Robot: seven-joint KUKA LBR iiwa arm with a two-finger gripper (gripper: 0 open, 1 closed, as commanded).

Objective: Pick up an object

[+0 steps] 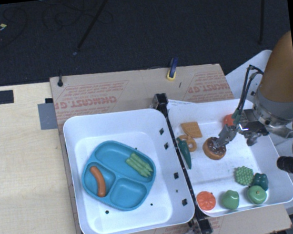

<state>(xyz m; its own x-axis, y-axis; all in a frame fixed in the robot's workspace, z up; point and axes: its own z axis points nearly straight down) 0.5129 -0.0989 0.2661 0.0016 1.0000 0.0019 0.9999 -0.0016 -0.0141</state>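
Brown round donut (214, 148) lying flat, no long axis, gripper (224, 139) touching it

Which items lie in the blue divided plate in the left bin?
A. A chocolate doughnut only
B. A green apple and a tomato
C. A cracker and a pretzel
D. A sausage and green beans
D: the blue plate holds an orange sausage in its left compartment and green beans in its upper right one.

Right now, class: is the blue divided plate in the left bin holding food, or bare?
Holding food. The plate has a sausage in its left compartment and green beans in its upper right one; the lower compartment is bare.
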